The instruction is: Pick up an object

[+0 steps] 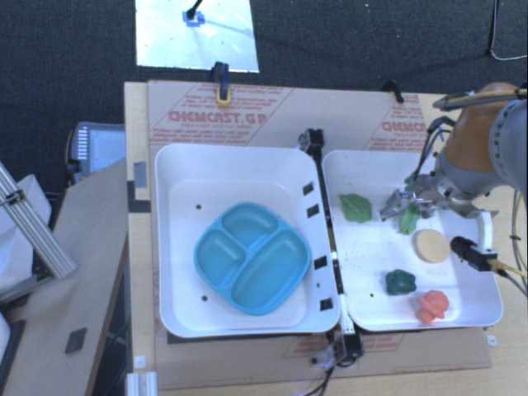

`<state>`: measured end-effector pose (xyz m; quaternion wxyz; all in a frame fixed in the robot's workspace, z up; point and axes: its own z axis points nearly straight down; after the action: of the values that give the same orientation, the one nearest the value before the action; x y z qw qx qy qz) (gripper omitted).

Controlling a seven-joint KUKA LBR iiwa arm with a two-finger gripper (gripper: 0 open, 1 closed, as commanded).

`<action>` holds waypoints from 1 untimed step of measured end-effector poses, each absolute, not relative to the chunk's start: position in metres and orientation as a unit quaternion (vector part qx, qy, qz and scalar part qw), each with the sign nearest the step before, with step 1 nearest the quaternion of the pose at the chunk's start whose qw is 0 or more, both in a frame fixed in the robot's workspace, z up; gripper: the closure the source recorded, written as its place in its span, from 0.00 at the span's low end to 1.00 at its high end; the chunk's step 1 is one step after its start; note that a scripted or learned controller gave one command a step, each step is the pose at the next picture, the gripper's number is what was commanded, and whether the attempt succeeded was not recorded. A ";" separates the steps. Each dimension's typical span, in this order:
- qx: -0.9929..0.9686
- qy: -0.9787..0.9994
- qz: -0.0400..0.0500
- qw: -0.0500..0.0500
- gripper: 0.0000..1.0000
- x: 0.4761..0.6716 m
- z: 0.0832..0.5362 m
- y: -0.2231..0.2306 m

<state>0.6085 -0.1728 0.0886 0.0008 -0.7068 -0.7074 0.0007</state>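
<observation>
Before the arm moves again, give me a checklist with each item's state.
1. Gripper is over the right bin: ok.
2. A thing sits at the gripper: ok, a small green piece lies right under it.
3. Green piece held between the fingers: cannot tell, the view is too small and blurred there.
4. Neighbours apart from the target: ok for the green leaf; the tan disc lies close.
5. Dark green toy and red toy out of the way: ok, both are nearer the bin's front.
6. Blue tray stays in the left bin: ok.
</observation>
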 end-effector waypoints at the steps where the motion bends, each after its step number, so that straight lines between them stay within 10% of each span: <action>1: -0.707 -0.708 0.000 -0.001 0.00 0.609 0.085 -0.173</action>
<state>0.6095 -0.1726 0.0852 -0.0008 -0.7066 -0.7076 -0.0002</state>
